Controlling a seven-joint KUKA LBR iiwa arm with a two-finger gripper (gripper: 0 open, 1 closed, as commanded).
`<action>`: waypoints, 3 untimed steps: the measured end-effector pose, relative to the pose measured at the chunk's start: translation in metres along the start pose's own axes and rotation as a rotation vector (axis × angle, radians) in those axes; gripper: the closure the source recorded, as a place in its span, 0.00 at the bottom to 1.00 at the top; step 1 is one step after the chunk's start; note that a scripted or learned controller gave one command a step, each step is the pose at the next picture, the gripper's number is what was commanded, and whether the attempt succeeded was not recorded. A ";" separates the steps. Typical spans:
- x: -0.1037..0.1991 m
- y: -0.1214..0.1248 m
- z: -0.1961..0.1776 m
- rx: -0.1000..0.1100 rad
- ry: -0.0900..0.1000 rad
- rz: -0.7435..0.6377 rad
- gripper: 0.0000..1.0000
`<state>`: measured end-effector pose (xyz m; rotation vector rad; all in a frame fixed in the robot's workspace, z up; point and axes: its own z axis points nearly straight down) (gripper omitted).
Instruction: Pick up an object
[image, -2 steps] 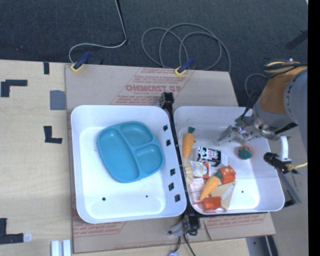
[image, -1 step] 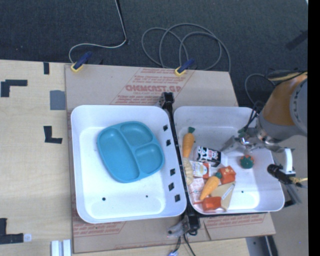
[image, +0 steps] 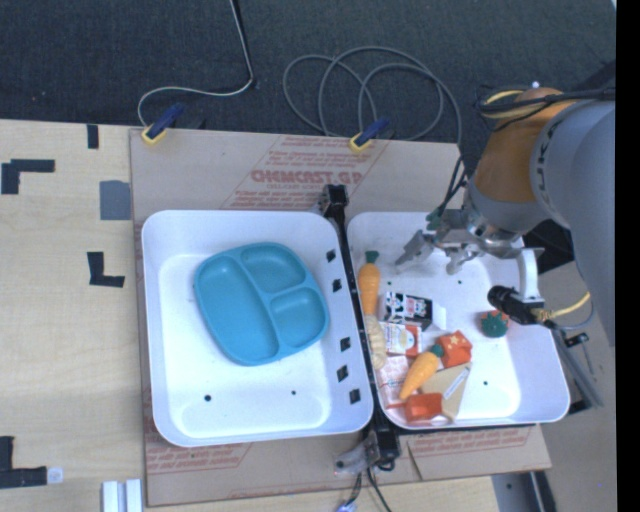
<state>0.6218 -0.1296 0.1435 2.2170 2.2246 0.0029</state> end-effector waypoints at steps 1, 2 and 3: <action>0.017 -0.058 0.057 -0.002 -0.001 0.002 0.00; 0.021 0.000 0.059 0.070 -0.010 -0.002 0.00; 0.018 0.047 0.058 0.000 -0.004 0.002 0.00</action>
